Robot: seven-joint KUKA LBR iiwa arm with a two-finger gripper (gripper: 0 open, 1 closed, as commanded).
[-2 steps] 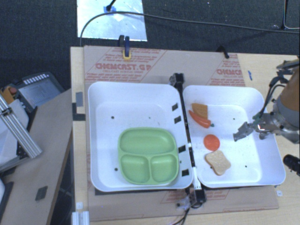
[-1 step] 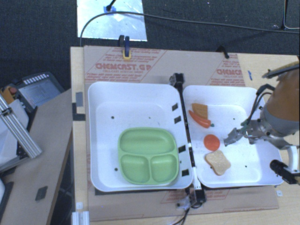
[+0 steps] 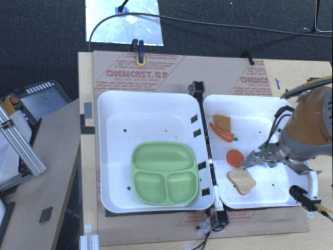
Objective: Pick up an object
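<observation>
Fingers point(image 3: 251, 160) reaching low into the right bin point(image 3: 260, 111) from the right, tips pointing left; too small and dark to tell whether open or closed, and nothing visibly held between them. Sitting just left of the tips, nearly touching: a round red slice point(image 3: 234, 157), likely tomato. Lying just below and slightly left of the tips: a tan bread slice point(image 3: 242, 180), long axis running diagonally from upper left to lower right. Resting farther up and left, well apart from the tips: a red pepper point(image 3: 223, 133), long axis slanting down to the right, with an orange wedge point(image 3: 222, 122) touching its upper side. Trailing back to the right: grey wrist and orange-banded arm point(image 3: 312, 119). Standing across the divider in the left bin point(image 3: 148, 108): a green compartment plate point(image 3: 165, 172). Judging the red slice the nearest target, calling for only a short leftward shift.
</observation>
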